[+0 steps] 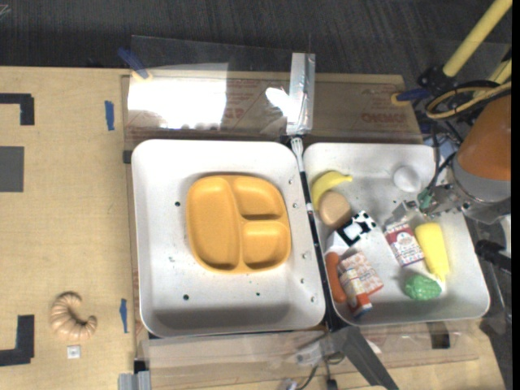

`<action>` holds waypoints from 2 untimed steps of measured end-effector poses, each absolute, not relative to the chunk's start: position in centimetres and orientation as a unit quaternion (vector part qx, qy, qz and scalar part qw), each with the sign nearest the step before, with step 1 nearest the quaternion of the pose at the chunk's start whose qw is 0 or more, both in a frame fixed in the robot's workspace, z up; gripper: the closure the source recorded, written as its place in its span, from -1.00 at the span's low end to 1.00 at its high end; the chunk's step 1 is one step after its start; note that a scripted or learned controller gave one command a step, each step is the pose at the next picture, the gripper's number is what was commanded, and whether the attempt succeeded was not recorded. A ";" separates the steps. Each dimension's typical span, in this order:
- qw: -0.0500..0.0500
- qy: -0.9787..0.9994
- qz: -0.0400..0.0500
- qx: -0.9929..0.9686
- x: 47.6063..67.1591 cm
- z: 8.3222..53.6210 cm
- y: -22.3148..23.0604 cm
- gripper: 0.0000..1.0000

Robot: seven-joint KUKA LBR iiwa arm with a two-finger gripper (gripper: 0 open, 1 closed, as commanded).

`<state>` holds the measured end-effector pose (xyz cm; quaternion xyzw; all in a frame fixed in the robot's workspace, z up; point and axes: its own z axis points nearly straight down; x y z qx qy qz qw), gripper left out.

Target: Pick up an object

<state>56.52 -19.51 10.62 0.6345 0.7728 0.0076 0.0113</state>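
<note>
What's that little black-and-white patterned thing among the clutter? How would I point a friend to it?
Start at the right-hand shallow white bin, the one crowded with toy food. Near its left side, just below the round tan bread-like piece, sits the small black block with white checkered markings. Its neighbours are yellow, red, green or tan, which makes it the one black-and-white thing there.

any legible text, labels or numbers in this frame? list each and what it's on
Red print on the cardboard wall behind the bins: mirrored and blurred, not readable.
Red-and-white packet in the right bin: print too small to read.
Snack packet by the orange carrot: print too small to read.
Black-and-white checker tag: a pattern, no words.
Small white tag below the croissant: too small to read.
</note>
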 end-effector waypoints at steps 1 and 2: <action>0.014 0.773 0.009 0.635 56.7 11.7 -19.5 1.00; 0.013 0.773 0.008 0.635 56.6 11.7 -19.5 -1.00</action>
